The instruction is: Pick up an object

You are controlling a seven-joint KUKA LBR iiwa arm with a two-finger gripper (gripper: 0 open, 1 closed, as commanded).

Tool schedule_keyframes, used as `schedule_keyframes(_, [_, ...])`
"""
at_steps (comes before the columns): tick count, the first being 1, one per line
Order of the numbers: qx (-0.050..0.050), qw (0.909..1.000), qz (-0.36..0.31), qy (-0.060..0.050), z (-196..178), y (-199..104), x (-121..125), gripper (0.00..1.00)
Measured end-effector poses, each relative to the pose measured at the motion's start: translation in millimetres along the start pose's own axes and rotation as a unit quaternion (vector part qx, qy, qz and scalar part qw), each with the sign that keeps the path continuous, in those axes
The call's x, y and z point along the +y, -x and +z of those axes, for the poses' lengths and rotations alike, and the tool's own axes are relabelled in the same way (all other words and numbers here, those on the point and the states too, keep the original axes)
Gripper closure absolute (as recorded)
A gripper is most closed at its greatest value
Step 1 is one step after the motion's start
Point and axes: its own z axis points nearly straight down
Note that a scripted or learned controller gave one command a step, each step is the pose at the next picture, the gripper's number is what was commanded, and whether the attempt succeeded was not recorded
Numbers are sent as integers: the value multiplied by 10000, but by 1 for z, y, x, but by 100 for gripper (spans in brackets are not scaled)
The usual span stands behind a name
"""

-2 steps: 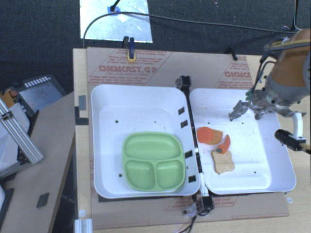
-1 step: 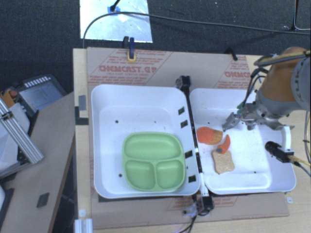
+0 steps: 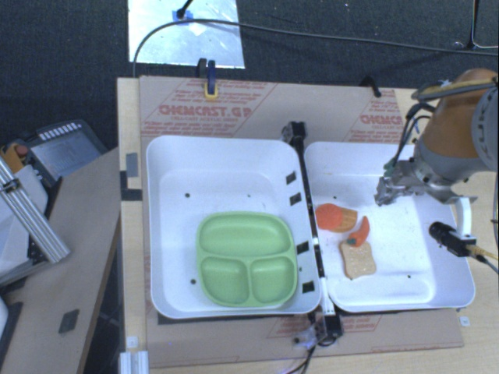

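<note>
Approach step: jaws (image 3: pixel 384 195) hovering over the right bin (image 3: pixel 405 291), nothing gripped.

I can't tell how wide they stand. The orange piece (image 3: pixel 335 217) lies below-left of them, near; next I'd shift over it and descend.

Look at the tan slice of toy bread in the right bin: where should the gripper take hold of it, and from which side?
The slice of bread lies flat on the right bin floor, so come straight down from above and pinch its two long edges. Probably grip the lower half: the small orange piece touches its top end, while the bigger orange piece lies apart. The gripper hovers further back.
</note>
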Motion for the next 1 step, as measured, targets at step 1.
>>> schedule_keyframes(1, [-3,10000,10,10,-56,10,-2,100])
